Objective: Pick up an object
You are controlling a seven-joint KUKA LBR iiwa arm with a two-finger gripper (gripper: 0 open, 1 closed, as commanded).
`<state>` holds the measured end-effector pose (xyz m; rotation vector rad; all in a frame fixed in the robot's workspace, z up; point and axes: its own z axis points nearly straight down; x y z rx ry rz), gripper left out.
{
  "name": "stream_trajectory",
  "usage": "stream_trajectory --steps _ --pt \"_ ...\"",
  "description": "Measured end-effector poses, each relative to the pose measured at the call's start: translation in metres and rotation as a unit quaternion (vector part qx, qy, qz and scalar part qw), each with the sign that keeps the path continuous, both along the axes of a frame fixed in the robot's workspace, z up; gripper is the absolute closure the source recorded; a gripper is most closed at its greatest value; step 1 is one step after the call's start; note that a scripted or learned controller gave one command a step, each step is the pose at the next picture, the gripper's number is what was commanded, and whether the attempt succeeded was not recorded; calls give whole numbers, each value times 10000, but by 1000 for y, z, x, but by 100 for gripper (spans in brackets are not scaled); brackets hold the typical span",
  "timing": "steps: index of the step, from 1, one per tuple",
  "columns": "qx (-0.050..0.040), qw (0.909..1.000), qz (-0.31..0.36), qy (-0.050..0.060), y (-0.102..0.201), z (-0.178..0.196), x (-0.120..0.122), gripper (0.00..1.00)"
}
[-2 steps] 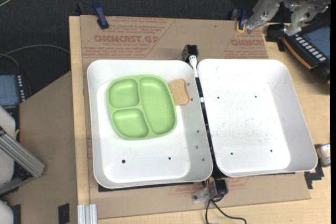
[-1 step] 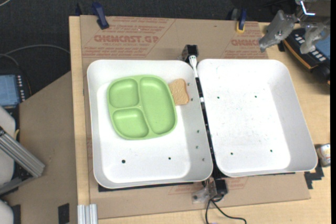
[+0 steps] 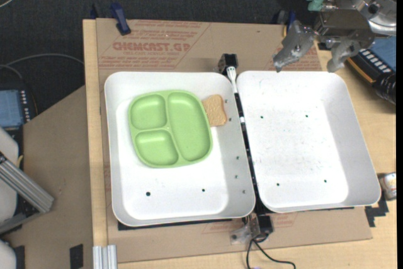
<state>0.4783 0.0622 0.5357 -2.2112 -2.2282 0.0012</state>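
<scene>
At the near edge of the desk (image 3: 63, 135), a small clamp (image 3: 257, 228) with trailing wires sits where the two white bins meet. The left bin (image 3: 126, 192) holds a green divided plate (image 3: 170, 129), lying flat in the far half of the bin with its three compartments facing up. Touching the plate's right rim is a tan cracker (image 3: 216, 110), flat on the bin floor near the bin's far right corner. The right bin (image 3: 302, 142) lies just beside the left one, their inner rims touching along a dark seam. Beyond the bins, a sheet of brown cardboard (image 3: 157, 41) with red printing covers the desk, a blue clip (image 3: 119, 17) on its far left edge and a black clamp (image 3: 228, 62) at the far end of the seam between the bins. At the far right, the gripper (image 3: 312, 57) hangs above the far rim of the right bin, well apart from the plate and the cracker. Its two grey fingers (image 3: 291, 50) are spread apart, with nothing between them.
</scene>
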Motion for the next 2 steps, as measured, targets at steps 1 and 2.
stream_trajectory --steps 1,2 --pt "8 10000 24 -22 112 -1 0 0" --pt "4 10000 -28 -39 106 10 1 100"
